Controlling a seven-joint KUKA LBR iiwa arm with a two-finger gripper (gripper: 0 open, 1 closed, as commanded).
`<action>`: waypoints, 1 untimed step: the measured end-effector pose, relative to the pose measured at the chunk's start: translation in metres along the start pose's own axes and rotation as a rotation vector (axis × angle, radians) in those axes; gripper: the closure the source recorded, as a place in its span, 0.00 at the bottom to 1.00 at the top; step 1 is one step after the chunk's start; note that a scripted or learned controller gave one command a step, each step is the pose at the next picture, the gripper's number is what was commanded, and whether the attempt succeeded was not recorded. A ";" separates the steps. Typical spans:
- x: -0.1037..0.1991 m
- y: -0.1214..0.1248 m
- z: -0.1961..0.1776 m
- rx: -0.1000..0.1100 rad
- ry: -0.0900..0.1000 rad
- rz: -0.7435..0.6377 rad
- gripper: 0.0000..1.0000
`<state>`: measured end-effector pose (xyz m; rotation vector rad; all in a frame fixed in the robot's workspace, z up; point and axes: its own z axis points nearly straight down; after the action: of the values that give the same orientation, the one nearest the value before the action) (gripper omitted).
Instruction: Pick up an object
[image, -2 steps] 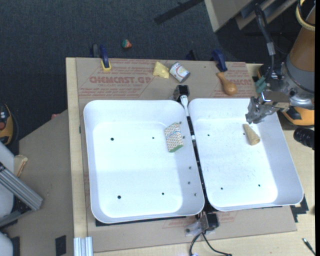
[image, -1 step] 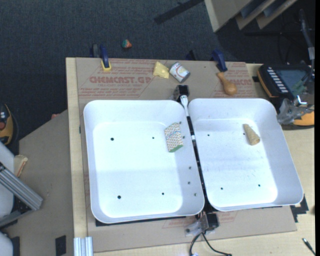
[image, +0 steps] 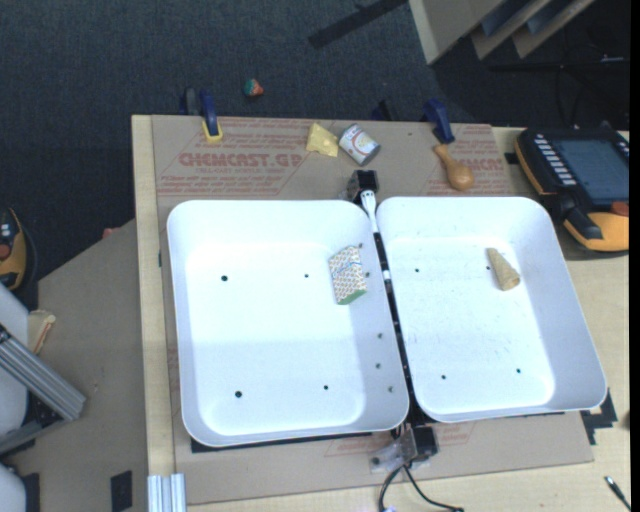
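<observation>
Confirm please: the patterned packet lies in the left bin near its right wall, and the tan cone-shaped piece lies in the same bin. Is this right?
Not quite. The camera view shows the patterned packet in the left bin near its right wall, but the tan cone-shaped piece lies in the right bin, not the same one.

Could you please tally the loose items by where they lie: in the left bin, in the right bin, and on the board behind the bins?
Left bin: 1, a patterned packet
Right bin: 1, a tan wedge
Board behind: 3, a yellow piece, a small box, a wooden pear shape
Total: 5
</observation>
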<state>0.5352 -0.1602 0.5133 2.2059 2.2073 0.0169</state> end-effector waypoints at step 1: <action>0.088 0.022 0.129 0.034 0.011 -0.008 1.00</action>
<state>0.5605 -0.0730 0.3847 2.2195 2.2394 -0.0087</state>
